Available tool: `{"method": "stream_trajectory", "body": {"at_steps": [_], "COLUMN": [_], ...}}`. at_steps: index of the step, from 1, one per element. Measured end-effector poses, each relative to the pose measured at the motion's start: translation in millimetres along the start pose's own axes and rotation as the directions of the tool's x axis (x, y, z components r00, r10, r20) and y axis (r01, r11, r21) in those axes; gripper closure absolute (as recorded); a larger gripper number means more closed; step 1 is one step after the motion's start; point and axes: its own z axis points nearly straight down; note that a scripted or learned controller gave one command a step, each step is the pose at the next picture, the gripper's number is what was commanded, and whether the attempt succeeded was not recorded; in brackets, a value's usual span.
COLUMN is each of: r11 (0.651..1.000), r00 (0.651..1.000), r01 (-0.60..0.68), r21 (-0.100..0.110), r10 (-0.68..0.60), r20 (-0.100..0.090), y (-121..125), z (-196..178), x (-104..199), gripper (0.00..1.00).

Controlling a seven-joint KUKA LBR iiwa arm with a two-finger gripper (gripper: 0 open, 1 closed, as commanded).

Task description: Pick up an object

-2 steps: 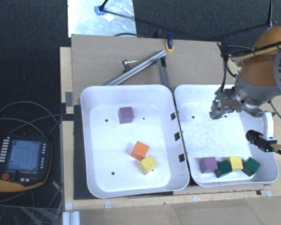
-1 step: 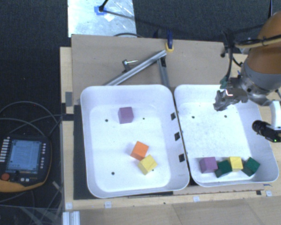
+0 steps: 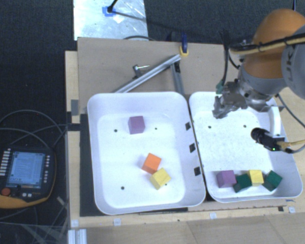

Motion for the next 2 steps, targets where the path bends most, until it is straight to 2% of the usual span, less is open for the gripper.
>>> {"method": "stream_trajectory", "body": {"at_steps": [2], "r11": [1.0], "r00": [1.0], "r01": [0.0], "r21": [-0.002], "r10": [0.0], "r20": [-0.001], "y": [47], "z": [-6], "x": [98], "gripper": [1.0]}}
